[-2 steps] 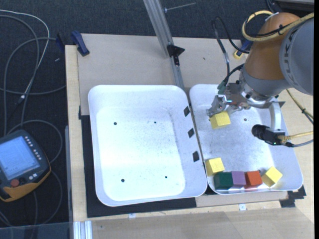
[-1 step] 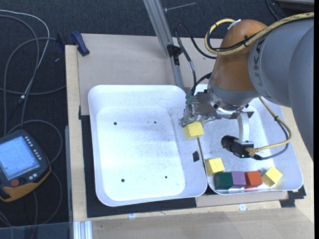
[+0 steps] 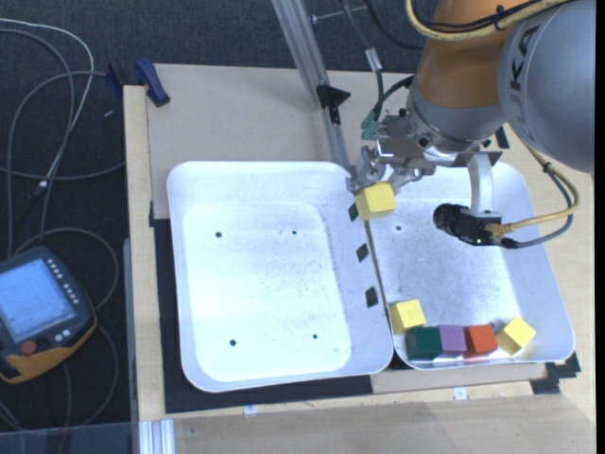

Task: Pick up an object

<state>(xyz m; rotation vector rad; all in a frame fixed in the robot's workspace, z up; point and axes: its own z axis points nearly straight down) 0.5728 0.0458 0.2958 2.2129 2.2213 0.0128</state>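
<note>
The hand (image 3: 381,180) is hanging over the seam between the two bins, and its fingers are pinching a yellow cube (image 3: 376,200), which is sitting clear of the floor of the right bin (image 3: 529,253) by the look of it. The cube is tilted a little in the grip, just beside the left bin (image 3: 265,206). Down in the right bin's near corner, five more blocks are lying in a row: another yellow block (image 3: 407,315), a green block (image 3: 424,341), a purple block (image 3: 454,339), an orange block (image 3: 481,340) and a last yellow one (image 3: 518,334). To do this well, I judge, the arm should be rising straight and slowly, keeping the squeeze steady, since a tilted cube can slip or twist out.
</note>
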